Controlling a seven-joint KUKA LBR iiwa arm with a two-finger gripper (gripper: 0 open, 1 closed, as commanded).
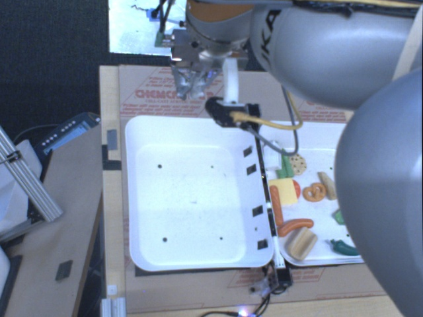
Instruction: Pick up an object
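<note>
Hovering above the far rim of the left shallow white plastic bin [142, 177], the metal two-finger end effector [192, 84] grips nothing visible, and I cannot tell its opening; the long orange toy sausage [295, 226] lies well apart in the right bin, toward the near right.

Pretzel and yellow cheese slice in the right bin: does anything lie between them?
In the camera view a small red round piece sits between the cheese slice and the pretzel.

The left bin [192, 197] looks like smooth, slightly glossy white plastic. Under it lies matt brown printed cardboard [152, 94]. Above it, the arm's shell [330, 45] is smooth satin grey, and the hand [192, 84] bare metal.
</note>
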